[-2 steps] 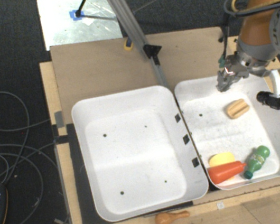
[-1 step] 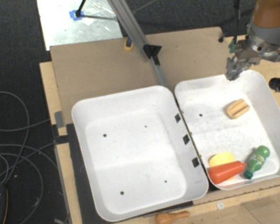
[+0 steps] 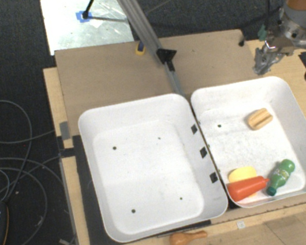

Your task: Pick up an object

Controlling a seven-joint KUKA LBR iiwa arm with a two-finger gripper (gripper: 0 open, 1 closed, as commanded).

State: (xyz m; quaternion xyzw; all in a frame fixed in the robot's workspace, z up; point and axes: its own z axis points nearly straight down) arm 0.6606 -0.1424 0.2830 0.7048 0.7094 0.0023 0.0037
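Over in the right bin (image 3: 301, 116) four things lie loose. A tan block (image 3: 259, 118), short and rounded, sits in the upper half, its long axis running left to right and tipped a little upward at the right end. Down at the near edge a green bottle (image 3: 280, 176) lies on its side, slanting from lower left to upper right, with its narrower end at the lower left. Just beside it an orange-red carrot-shaped piece (image 3: 247, 188) lies almost level, tip pointing right and touching the bottle. A yellow piece (image 3: 241, 174) rests right behind the carrot piece, against it.

The gripper (image 3: 262, 65) hangs at the upper right, above the bench (image 3: 206, 59) just beyond the far rim of the right bin. The block lies nearest it, below and slightly left; the other three are well apart from it, at the opposite edge. Whether its fingers are spread or closed I cannot tell; nothing shows between them.

The left bin (image 3: 143, 167) sits alongside. An orange, pear-shaped thing (image 3: 187, 237) lies on the bench in front of it.
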